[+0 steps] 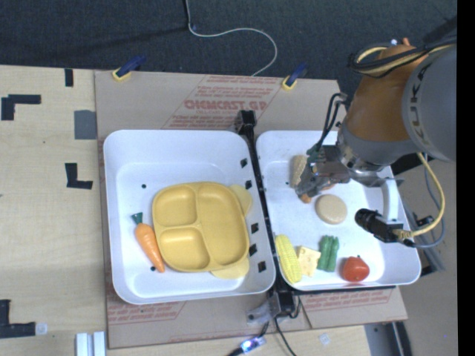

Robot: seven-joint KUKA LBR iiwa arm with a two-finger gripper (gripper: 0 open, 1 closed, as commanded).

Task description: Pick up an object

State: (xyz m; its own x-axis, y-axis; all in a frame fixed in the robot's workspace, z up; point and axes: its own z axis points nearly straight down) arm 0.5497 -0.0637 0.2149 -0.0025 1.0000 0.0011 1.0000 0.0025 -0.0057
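Two white bins sit side by side on my worktop. The left bin holds one yellow divided tray, and one toy carrot lies just beside the tray at its 9 o'clock. A pale yellow flat piece pokes out from under the tray at about 5 o'clock; I cannot tell what it is.

The right bin holds the loose pieces I could lift. I count one corn cob at the bin's 7 o'clock, touching one small yellow wedge on its right, then one green vegetable just beside that, and one red tomato at about 5 o'clock. One pale round piece lies near the bin's middle. One tan piece sits at 10 o'clock, close to the dividing wall.

My hand hangs over the upper middle of the right bin, between the tan piece and the pale round piece, the latter at its 4 o'clock. Whether my hand is apart or together I cannot tell; the wrist hides it. My grey and orange arm covers the bin's 1 o'clock corner, and a black fitting with cables overhangs the right side, near the tomato.

A black clamp sits at 12 o'clock between the bins, and a white cord loops across the dark floor beyond.
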